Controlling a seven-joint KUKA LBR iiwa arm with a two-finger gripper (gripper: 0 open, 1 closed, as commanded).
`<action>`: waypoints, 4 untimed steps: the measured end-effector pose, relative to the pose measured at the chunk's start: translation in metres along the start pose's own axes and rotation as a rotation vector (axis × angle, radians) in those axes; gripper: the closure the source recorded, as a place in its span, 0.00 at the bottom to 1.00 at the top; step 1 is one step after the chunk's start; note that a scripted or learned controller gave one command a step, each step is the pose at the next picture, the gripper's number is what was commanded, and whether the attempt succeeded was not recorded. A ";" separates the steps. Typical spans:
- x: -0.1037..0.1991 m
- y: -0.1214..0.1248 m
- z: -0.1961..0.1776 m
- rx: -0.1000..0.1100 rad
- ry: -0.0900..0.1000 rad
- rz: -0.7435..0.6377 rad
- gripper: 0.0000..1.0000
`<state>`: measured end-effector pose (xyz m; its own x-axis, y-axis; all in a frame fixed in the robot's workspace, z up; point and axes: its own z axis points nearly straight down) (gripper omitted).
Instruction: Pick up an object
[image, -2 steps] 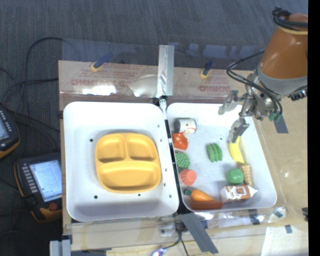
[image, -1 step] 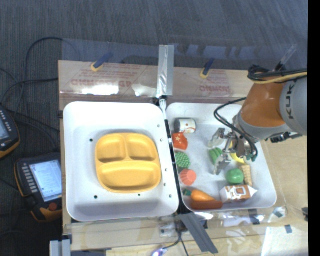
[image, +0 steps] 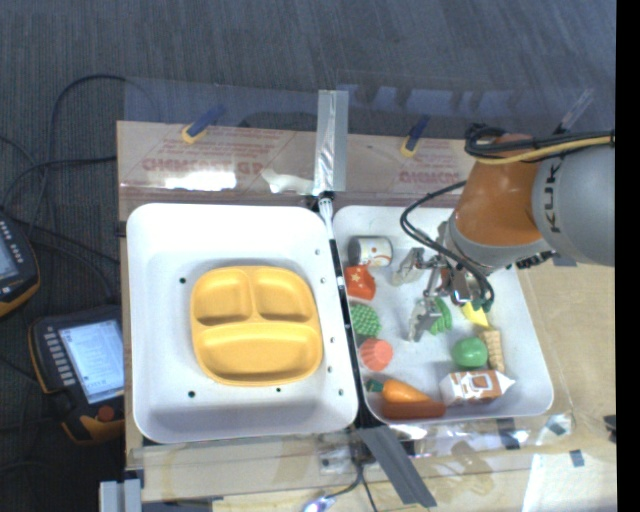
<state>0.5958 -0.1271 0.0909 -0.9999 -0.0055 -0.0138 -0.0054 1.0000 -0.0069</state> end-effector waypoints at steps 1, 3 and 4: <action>-0.002 0.000 -0.011 0.003 -0.005 -0.001 1.00; 0.024 -0.077 -0.001 -0.005 0.004 -0.305 0.00; 0.008 -0.037 0.000 -0.003 -0.001 -0.308 0.00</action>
<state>0.5883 -0.1641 0.0908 -0.9511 -0.3087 -0.0126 -0.3086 0.9512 -0.0083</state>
